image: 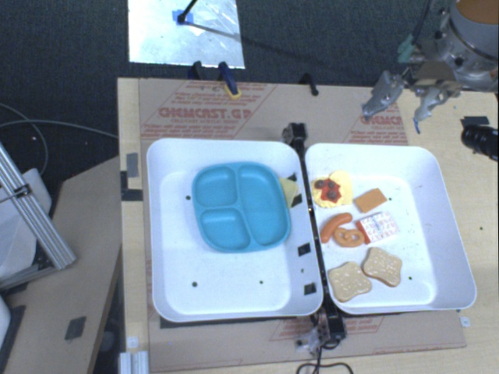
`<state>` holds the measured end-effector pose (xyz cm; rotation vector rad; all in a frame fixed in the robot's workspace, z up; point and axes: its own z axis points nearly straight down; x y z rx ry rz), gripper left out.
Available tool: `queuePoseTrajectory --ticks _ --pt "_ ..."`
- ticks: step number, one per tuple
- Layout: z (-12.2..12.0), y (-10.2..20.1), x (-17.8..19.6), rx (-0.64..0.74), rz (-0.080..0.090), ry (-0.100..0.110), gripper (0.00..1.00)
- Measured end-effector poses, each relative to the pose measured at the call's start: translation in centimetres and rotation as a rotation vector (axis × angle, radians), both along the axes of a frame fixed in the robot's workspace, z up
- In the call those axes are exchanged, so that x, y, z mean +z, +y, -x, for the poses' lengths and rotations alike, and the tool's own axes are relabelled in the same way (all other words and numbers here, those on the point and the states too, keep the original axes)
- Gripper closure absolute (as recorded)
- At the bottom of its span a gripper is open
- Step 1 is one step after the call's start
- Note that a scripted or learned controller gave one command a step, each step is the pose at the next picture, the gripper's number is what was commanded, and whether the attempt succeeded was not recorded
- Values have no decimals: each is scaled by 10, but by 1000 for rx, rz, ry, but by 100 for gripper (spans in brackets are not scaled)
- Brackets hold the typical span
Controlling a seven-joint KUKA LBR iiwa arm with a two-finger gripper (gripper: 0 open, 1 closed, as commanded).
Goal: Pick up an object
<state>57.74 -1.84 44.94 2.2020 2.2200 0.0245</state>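
Note:
My gripper (401, 106) hangs above the bench behind the right bin (444, 201), at the upper right of the camera view. Its two fingers stand apart with nothing between them. The right bin holds toy food: a yellow pizza slice with red topping (331, 189), an orange cracker (370, 200), a sausage (336, 224), a pretzel (350, 238), a red-and-white packet (379, 226) and two toast slices (349, 280) (383, 266). All of them lie well below and in front of the gripper.
The left bin (171, 279) holds a blue divided plate (240, 206). A yellow piece (291, 188) lies by the wall between the two bins. A blue and yellow clamp (228, 80) sits at the cardboard's back edge.

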Motion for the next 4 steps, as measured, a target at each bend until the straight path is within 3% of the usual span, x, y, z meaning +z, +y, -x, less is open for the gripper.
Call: queuePoseTrajectory --ticks 1,2,3,4 --pt "47 41 16 0 -1 17 0" --pt "45 38 26 2 1 14 100" --pt "90 -26 -93 -14 1 31 100" --pt "91 38 -125 1 -1 22 100"
